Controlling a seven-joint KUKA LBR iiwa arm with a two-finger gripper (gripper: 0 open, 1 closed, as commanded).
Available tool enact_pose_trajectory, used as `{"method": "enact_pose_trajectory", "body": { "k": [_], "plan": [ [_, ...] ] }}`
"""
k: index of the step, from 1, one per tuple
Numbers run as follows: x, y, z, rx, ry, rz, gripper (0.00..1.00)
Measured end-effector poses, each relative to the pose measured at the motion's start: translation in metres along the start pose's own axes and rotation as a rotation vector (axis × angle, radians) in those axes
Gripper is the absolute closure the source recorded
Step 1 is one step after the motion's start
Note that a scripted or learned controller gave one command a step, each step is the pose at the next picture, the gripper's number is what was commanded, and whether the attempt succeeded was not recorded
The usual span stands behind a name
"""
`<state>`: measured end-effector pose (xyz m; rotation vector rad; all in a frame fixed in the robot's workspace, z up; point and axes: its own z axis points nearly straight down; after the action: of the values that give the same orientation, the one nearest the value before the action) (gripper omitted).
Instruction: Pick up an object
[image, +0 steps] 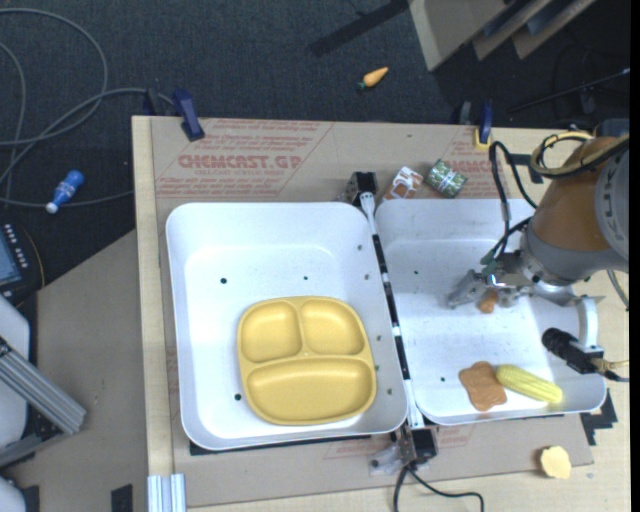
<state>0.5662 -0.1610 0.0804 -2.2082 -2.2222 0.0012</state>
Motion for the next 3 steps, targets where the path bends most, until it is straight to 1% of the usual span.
{"method": "enact_pose_trajectory", "body": {
  "k": [1,2,3],
  "plan": [
    [-0.005,0.000,-0.015,-0.007,-0.005,0.005,1.00],
    [-0.005,0.021,-0.116,-0.019,-0.010,0.004,1.00],
    [0.088,0.067,-0.104,-0.012,-0.003,-0.004,1.00]
  ]
}}
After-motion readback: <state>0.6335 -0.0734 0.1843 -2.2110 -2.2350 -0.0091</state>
